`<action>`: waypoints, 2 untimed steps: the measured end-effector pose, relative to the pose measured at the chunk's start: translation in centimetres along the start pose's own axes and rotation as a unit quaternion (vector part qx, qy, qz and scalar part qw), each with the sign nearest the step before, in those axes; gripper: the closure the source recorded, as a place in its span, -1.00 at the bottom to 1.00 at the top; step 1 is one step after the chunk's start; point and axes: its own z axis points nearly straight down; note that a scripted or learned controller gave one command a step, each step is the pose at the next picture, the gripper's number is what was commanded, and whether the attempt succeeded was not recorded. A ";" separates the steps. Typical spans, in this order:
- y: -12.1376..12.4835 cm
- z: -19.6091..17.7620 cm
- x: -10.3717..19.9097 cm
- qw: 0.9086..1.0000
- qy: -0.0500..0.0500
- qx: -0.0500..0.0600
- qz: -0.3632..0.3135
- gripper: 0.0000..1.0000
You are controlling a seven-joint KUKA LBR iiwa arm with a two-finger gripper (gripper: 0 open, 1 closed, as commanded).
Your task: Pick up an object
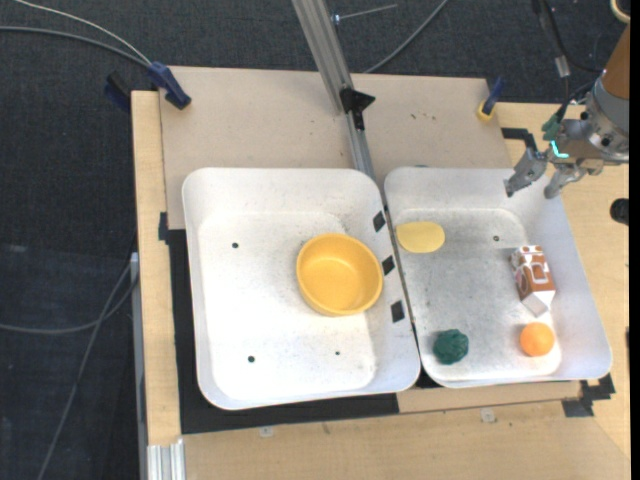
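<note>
We are seeing the gripper [537, 181] hanging over the right bin [590, 320] at two o'clock, its fingers spread apart and gripping nothing. The small carton [532, 278], orange ball [537, 340], green lump [450, 346] and yellow disc [420, 237] are lying in that bin; a yellow bowl [339, 273] is sitting in the left bin [230, 298].

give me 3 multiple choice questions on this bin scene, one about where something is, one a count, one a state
1. Where is the yellow bowl?
A. left bin
B. right bin
C. on the bench outside the bins

2. How many things lie in the right bin?
A. two
B. four
C. six

3. How does the tool stand?
A. fingers spread, nothing between them
B. clamped on the orange ball
C. resting inside the bowl

Answers:
1 A, the bowl sits near the right side of the left bin.
2 B, a flat yellow disc, a small carton, an orange ball and a dark green lump.
3 A, the fingers hang apart over the right bin's far right corner.
</note>
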 end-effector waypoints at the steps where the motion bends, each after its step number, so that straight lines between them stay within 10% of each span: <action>1: 0.1 -0.1 0.0 1.000 0.000 -0.001 0.000 -1.00; 2: 0.0 6.3 -0.2 1.000 0.000 0.004 0.001 -1.00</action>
